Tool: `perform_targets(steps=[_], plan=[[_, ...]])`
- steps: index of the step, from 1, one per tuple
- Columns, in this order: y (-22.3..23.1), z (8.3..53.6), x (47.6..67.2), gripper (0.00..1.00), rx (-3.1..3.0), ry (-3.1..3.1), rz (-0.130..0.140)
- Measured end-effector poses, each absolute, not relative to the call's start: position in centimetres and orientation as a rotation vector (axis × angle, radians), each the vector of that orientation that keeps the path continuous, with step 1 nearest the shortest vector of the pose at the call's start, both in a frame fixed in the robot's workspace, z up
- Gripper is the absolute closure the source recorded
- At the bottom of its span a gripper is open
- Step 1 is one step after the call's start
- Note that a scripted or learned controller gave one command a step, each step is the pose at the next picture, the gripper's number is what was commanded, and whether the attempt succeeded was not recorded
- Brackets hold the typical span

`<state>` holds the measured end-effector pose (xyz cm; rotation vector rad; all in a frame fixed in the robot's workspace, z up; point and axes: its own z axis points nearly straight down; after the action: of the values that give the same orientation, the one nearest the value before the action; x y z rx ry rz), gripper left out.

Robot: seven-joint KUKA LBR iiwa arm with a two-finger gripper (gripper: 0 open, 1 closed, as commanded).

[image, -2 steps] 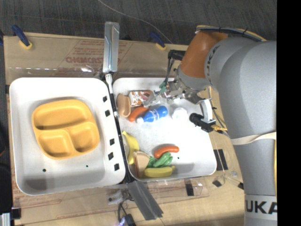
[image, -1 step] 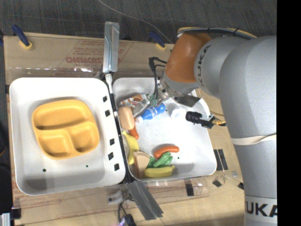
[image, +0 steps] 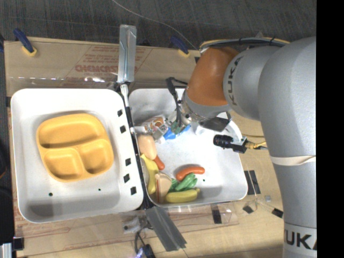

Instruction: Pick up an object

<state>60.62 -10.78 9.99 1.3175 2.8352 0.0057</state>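
Toy foods (image: pixel 171 181) lie heaped in the right bin's (image: pixel 228 168) near-left corner.

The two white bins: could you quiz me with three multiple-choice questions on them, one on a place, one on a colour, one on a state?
1. Where does the yellow tray lie?
A. left bin
B. right bin
C. on the floor

2. What colour is the sausage-shaped toy in the right bin?
A. blue
B. orange-red
C. white

3. How do the toys in the right bin lie?
A. spread evenly
B. clustered along its left and near sides
C. stacked on the tray

Answers:
1 A, the tray sits in the left bin.
2 B, it lies orange-red above the green toy.
3 B, they crowd by the divider and the near wall.
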Motion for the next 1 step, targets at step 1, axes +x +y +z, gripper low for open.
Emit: perform_targets(steps=[1], plan=[[-11.19, 10.8, 60.48, 1.0, 1.317, 2.837, -0.007]])
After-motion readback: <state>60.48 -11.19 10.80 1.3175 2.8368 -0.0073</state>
